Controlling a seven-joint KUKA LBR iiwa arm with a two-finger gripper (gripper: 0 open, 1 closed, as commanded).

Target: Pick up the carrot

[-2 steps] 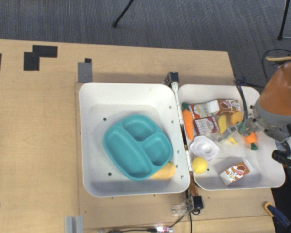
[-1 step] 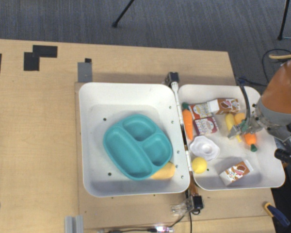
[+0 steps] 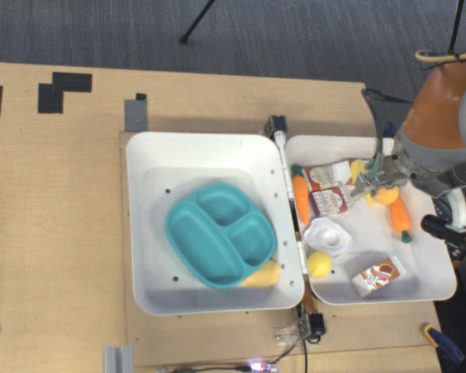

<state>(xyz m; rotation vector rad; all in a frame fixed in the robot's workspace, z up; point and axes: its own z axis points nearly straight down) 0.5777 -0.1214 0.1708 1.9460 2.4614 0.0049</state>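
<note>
Two carrots lie in the right bin (image 3: 443, 282). One orange carrot (image 3: 300, 198) rests along the bin's left wall, green top pointing to the back. A second carrot (image 3: 401, 216) lies toward the right side, green end to the front. The gripper (image 3: 370, 182) hangs low over the back middle of that bin, just left of the second carrot and beside a small yellow piece (image 3: 386, 196). The arm's orange band (image 3: 443, 107) rises behind it. I see nothing clearly held between the fingers.
The right bin also holds a red-and-white packet (image 3: 328, 193), a white cup (image 3: 328, 238), a lemon (image 3: 319, 264) and a small carton (image 3: 377, 277). The left bin (image 3: 151, 208) holds a teal divided plate (image 3: 220, 235) with a yellow item (image 3: 264, 275) at its front edge.
</note>
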